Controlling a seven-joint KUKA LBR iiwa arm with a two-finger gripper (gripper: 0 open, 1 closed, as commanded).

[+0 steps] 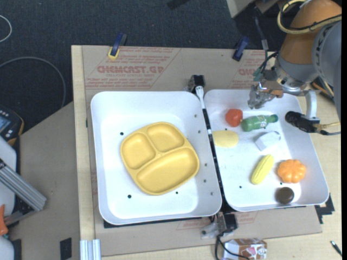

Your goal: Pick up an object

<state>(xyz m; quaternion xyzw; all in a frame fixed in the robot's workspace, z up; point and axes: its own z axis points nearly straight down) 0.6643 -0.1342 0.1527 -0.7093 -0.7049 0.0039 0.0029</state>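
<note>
My gripper (259, 99) hangs over the far side of the right bin (314, 169), just above a green bottle (258, 122) that lies on its side. A red tomato (234, 117) sits left of the bottle. Nearer the front lie a pale yellow lemon-shaped piece (225, 139), a white-grey block (267, 140), a yellow corn cob (262, 168), an orange pumpkin (291, 170) and a brown round piece (284, 195). Nothing shows between the fingers, and I cannot tell how they stand.
The left bin (105, 161) holds a yellow divided plate (159, 157). The two bins meet along a raised rim near the middle. Blue clamps (116, 45) hold the cardboard base at the back.
</note>
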